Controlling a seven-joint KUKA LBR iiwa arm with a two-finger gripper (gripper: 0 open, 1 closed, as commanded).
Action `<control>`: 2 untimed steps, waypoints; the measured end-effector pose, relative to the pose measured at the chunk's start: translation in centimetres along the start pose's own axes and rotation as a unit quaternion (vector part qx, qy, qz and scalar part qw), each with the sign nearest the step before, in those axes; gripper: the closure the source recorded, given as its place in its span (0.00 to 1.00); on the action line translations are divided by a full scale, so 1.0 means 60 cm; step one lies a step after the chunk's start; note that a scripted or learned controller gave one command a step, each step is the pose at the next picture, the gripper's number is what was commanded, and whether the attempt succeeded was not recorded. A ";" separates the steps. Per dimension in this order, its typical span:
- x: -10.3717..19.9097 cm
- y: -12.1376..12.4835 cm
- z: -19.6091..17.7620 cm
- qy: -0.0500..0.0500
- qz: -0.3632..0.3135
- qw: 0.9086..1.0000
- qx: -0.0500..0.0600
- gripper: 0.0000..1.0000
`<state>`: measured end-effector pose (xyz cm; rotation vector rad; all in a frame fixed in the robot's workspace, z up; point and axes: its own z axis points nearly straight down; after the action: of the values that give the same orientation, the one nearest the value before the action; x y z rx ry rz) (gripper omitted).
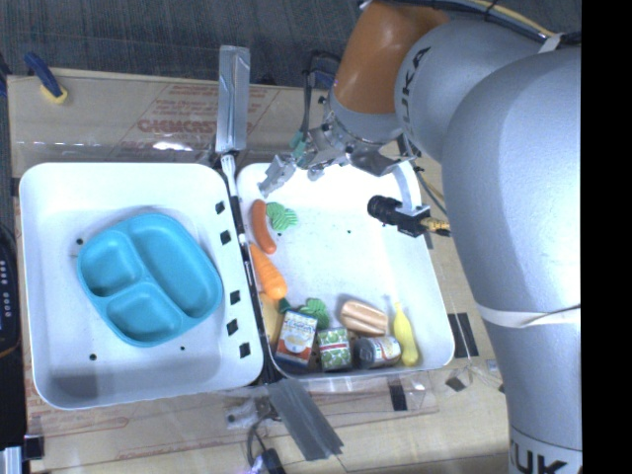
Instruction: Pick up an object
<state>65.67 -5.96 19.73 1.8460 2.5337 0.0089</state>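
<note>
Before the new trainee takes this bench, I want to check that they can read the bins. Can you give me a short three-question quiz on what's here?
1. True or false: the blue tray lies in the left bin.
2. Which lies nearest the hot dog? A) banana B) carrot C) tin
3. Over which bin does the gripper hang?

Key: 1 true; 2 B; 3 the right bin, at its far left corner.

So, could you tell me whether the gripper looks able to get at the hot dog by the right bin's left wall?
Probably yes: the gripper hangs just above the hot dog, with nothing lying over it.
</note>
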 end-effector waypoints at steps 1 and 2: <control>-0.059 -0.102 0.178 0.001 -0.002 1.000 0.006 0.00; -0.027 -0.193 0.175 0.002 -0.026 1.000 0.005 0.00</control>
<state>55.21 -11.07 9.16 1.7845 2.5882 -0.0014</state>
